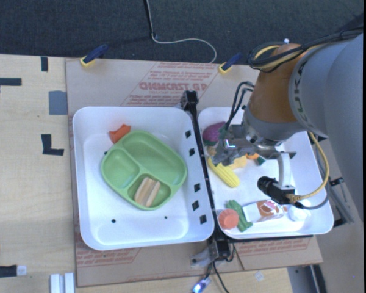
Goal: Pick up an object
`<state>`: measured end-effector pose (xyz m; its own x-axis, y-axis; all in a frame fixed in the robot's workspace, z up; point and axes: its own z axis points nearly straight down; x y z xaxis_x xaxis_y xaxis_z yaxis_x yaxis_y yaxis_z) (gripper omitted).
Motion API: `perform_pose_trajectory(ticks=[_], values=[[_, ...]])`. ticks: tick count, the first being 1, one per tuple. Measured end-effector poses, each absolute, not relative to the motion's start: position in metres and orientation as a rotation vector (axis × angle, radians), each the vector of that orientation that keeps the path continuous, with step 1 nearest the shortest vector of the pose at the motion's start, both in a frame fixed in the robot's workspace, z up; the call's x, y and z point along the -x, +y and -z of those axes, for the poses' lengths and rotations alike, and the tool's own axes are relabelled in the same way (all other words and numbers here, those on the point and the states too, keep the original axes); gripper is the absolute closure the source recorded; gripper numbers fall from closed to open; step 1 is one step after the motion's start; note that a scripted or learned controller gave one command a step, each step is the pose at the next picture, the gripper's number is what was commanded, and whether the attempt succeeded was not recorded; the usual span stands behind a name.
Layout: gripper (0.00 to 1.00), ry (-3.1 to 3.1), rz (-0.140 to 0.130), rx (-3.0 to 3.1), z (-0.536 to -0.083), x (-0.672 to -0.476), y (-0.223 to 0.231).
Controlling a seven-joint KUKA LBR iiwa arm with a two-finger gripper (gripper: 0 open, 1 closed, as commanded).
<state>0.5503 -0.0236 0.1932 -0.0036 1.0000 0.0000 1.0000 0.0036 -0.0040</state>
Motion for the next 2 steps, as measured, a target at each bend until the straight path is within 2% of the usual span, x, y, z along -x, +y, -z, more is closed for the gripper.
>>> perform_pose_trajectory(ticks=[1, 2], values=[[1.0, -2.235, 0.012, 2.212, -0.291, -0.5363, 0.0445], [0.0, -2.223, -0.003, 2.219, -0.2847, -0.5354, 0.0395]])
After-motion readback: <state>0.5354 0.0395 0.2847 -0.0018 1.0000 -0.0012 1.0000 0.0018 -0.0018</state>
